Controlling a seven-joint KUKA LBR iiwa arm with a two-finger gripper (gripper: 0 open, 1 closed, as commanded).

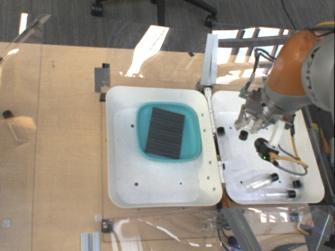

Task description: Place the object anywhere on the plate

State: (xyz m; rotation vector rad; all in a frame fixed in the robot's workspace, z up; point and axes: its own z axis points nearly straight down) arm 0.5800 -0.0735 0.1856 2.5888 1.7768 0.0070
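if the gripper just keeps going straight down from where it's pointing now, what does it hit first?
Most likely the bare white floor of the right bin, next to a small dark item just below the gripper. Depth is hard to judge from this slanted view, so it might clip that item instead.

grey arm (324, 77), orange band (293, 56), yellow cables (288, 158)

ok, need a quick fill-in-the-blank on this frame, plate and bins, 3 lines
The dark ribbed block lies on the ____ plate.
That plate sits in the ____ bin of the two.
The end effector hangs over the ____ bin.

Missing words: teal; left; right
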